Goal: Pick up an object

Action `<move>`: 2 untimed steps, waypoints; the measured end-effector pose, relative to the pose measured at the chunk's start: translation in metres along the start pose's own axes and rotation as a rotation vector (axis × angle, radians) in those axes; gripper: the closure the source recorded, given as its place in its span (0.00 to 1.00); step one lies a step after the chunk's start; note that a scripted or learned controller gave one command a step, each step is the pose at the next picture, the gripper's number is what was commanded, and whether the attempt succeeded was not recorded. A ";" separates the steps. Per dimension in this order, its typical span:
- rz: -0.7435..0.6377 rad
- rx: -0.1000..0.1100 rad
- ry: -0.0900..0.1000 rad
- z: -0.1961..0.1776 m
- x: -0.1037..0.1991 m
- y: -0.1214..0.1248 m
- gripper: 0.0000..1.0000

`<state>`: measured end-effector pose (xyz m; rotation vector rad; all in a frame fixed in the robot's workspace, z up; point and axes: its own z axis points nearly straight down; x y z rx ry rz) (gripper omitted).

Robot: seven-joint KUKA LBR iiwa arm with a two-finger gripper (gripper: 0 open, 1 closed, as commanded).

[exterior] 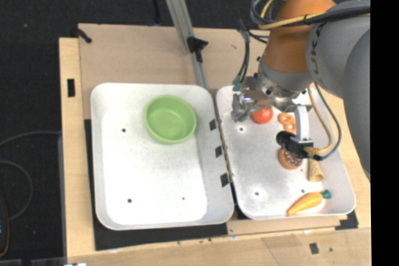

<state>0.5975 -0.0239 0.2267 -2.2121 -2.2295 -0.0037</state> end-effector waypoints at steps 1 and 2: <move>-0.001 -0.001 0.000 -0.004 0.064 0.006 1.00; -0.001 -0.001 0.000 -0.013 0.114 -0.001 1.00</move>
